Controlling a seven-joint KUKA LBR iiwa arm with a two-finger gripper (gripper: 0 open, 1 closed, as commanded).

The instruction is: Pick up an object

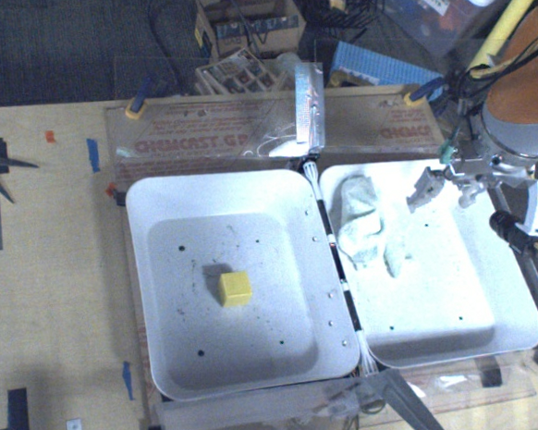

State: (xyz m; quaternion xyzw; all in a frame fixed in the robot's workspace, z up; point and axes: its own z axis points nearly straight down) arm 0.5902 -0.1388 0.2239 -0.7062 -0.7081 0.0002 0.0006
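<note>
- Farthest left, on the floor of the left bin [148,210], a small yellow block [236,288] sat alone, a little left of the bin's centre and well apart from every wall.
- Between the two bins ran the shared rim, where the left bin touched the right bin [510,330].
- Just past that rim, in the right bin's left part, lay a crumpled pale cloth-like object [360,223]; its white blended into the bin floor, so I could not trace its edges exactly.
- Near the upper middle of the right bin was my gripper [422,194], above the floor and to the right of the pale object, apart from it.
- Nothing lay between my fingers; from that slanted look down I took them to be released, spread a little, though the tips were small and blurred.
- My wrist, with its orange band [519,97], came in from the right edge.
- I judged the step to be the approach: no object was lifted, and both candidates rested on their bin floors.
- The nearest target was the pale object, so the next move called for shifting left over it, descending until my fingers straddled a fold, and only then clenching.
- A soft, low thing could slip out, so I would have needed a deep, centred bite.
</note>
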